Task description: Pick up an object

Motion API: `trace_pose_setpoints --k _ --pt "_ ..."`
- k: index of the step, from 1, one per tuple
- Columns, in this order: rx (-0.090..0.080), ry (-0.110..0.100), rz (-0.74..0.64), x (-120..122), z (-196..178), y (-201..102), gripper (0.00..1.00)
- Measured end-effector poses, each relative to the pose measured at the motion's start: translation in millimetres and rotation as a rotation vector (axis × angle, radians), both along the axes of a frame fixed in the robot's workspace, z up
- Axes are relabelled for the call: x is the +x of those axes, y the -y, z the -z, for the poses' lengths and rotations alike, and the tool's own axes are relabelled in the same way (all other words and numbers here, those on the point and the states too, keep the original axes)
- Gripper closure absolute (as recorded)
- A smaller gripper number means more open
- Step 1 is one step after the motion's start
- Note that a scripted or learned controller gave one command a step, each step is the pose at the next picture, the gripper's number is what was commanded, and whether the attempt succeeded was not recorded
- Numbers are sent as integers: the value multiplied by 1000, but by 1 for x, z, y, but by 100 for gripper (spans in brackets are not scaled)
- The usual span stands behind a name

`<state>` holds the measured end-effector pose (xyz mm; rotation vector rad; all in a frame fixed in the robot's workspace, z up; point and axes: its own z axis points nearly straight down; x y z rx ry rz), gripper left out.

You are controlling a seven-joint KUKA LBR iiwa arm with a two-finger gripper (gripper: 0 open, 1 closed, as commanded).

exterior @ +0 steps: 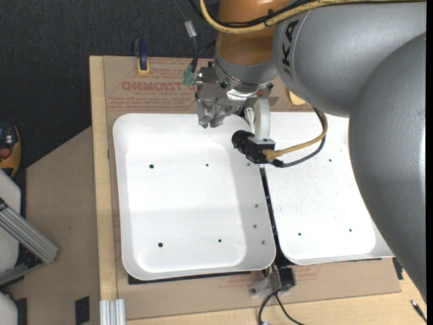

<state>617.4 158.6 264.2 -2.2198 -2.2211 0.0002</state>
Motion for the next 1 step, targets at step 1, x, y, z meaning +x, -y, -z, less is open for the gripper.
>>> trace_pose_setpoints --k 1 --pt "-3 8 8 -4 -49 76 100"
